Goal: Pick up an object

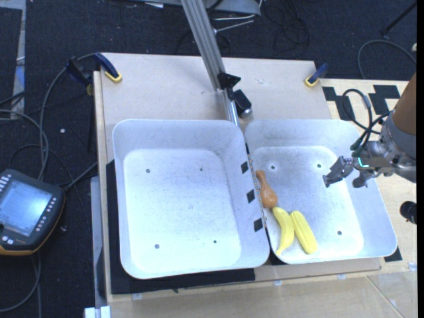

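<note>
Even, bright overhead light washes the white bins (179, 204) nearly flat, with only soft shadows under their rims. Detail is slightly grainy throughout, and the tool (339, 171) looks mildly blurred.

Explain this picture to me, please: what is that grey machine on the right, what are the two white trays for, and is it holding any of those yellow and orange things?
One camera fixed above a workbench looks down at a slant. The grey machine is a robot arm reaching in from the right; at its tip is a two-finger gripper, its hand for picking things up. It hangs over the right bin, one of two shallow white bins; the left bin sits beside it. In the right bin lie a yellow banana, a second yellow piece touching it, and an orange-brown toy by the dividing edge. Nothing is between the fingers, so nothing is held. The gripper is apart from all three.
</note>
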{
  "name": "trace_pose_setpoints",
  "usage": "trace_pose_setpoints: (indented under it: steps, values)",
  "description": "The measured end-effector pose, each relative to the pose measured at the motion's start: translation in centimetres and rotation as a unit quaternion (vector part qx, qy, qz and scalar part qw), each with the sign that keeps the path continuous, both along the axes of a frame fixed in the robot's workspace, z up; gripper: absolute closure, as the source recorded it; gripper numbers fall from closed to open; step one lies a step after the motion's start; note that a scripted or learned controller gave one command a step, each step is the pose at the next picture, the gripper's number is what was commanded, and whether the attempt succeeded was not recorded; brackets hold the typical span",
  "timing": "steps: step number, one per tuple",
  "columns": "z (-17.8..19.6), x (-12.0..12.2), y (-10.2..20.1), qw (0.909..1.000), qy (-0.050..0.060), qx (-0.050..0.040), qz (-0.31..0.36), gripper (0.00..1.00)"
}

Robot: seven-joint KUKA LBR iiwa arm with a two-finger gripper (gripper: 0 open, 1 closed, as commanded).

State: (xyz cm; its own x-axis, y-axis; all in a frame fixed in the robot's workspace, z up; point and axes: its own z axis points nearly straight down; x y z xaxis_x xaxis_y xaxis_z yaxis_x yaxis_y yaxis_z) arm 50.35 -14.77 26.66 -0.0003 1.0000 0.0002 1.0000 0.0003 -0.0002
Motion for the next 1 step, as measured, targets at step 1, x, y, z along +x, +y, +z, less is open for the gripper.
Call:
trace_pose_setpoints:
  steps: [1]
  values:
    - [0.00,0.00,0.00,1.0000,0.000,0.0000,0.000,0.00]
